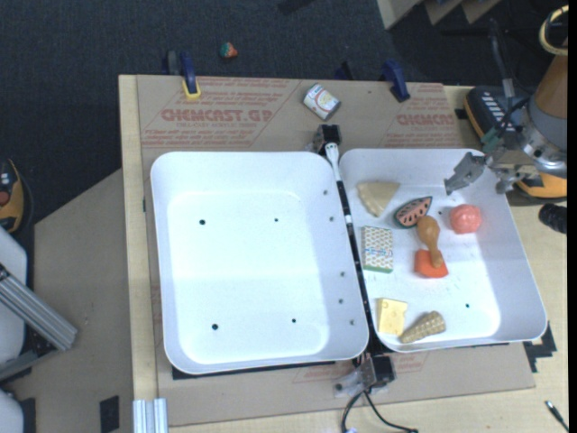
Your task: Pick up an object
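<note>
The right bin [514,269] holds several small objects: a cream wedge [379,195], a watermelon slice [413,210], a pink-red ball [464,218], an orange pin-shaped toy [431,251], a green patterned box [377,248], a yellow cheese block [391,316] and a ridged tan cone [424,327]. My gripper [484,179] hangs over the bin's far right corner, just above and behind the ball. Its fingers are spread apart, with nothing between them.
The left bin [180,206] lies beside the right one, their rims meeting along a black seam. A small white box [321,101] rests on the brown board behind the bins. Blue clamps [188,70] hold the board's far edge.
</note>
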You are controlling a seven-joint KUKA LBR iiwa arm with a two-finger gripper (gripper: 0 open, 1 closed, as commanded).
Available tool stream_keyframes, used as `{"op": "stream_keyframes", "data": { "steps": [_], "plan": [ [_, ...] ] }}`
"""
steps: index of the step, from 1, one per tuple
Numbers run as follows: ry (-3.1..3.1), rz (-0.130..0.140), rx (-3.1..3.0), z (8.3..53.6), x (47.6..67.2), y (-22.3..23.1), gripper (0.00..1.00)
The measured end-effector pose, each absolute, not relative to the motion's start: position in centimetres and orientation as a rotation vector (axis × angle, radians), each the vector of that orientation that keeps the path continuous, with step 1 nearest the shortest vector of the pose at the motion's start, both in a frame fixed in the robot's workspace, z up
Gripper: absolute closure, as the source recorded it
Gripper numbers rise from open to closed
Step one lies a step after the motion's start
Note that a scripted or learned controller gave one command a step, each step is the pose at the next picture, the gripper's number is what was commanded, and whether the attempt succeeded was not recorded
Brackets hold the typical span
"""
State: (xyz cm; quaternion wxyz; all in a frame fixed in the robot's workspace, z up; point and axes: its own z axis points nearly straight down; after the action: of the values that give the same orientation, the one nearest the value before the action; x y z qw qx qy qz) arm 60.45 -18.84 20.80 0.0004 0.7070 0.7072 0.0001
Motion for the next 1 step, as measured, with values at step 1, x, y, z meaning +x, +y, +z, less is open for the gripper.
{"op": "stream_keyframes", "data": {
  "steps": [1],
  "plan": [
    [2.226,0.002,2.218,8.10,64.27,-15.79,0.00]
  ]
}}
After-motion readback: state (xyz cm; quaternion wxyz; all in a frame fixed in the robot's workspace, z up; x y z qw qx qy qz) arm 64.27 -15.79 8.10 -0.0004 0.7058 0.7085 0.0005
